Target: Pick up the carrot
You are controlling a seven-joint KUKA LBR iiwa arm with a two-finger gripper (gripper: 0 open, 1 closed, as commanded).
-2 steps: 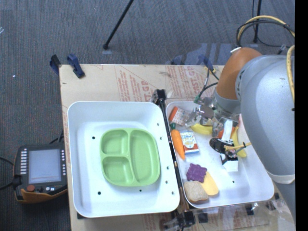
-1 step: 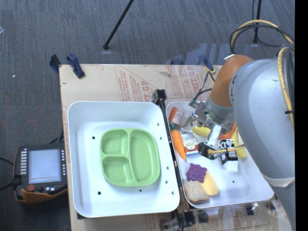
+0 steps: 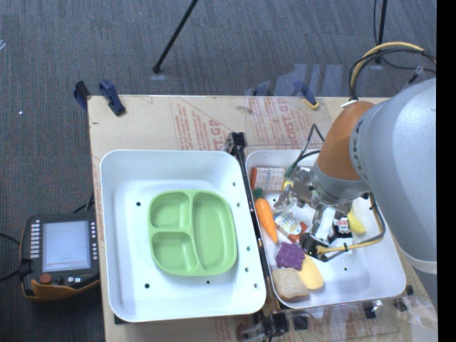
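Observation:
An orange carrot (image 3: 266, 219) with a green top lies near the left wall of the right bin (image 3: 370, 280), pointing toward the front. My gripper (image 3: 293, 206) hangs low in that bin just right of the carrot, over a small packet. The wrist and cables hide most of the fingers. Nothing visible sits between them.
The right bin also holds a purple grape bunch (image 3: 290, 255), a bread slice (image 3: 289, 283), a yellow piece (image 3: 312, 274), a banana-like piece (image 3: 355, 223) and a red-and-white packet (image 3: 269, 177). A green divided plate (image 3: 192, 232) lies in the left bin (image 3: 125, 191). A teach pendant (image 3: 60, 254) rests off the bench at left.

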